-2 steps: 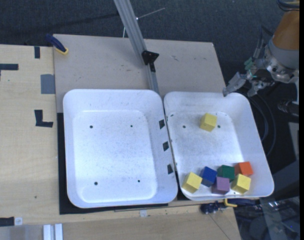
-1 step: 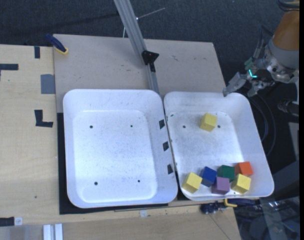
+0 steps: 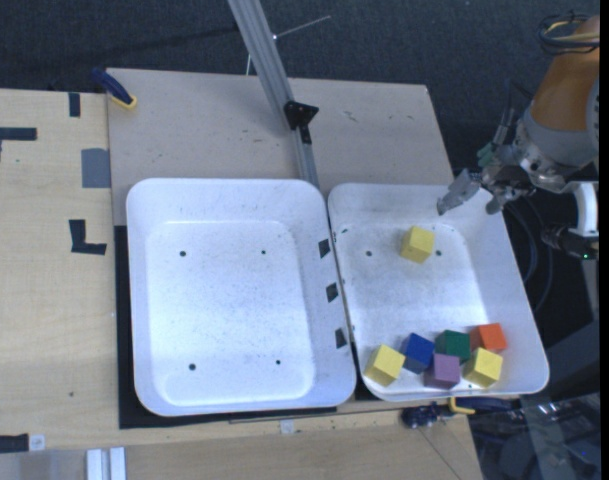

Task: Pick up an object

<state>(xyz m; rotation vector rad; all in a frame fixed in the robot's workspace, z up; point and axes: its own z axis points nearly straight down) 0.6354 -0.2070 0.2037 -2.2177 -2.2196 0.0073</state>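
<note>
Left bin (image 3: 144,208) bare. Right bin (image 3: 359,208): lone yellow cube (image 3: 418,243) sits near its far middle, apart from the cluster of cubes (image 3: 439,356) at the near edge. Pincer (image 3: 474,193) hovers over the bin's far right rim, fingers apart, holding nothing. Cube lies just left of and nearer than the pincer, likely the easiest target; no long axis to align with.

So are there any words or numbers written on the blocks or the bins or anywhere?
None: there is no readable text anywhere in this view.
The blocks, such as the lone yellow block, have plain faces.
The right bin and left bin carry only small dark dots.
The dark tape pieces on the bench are shapes, not letters.
</note>
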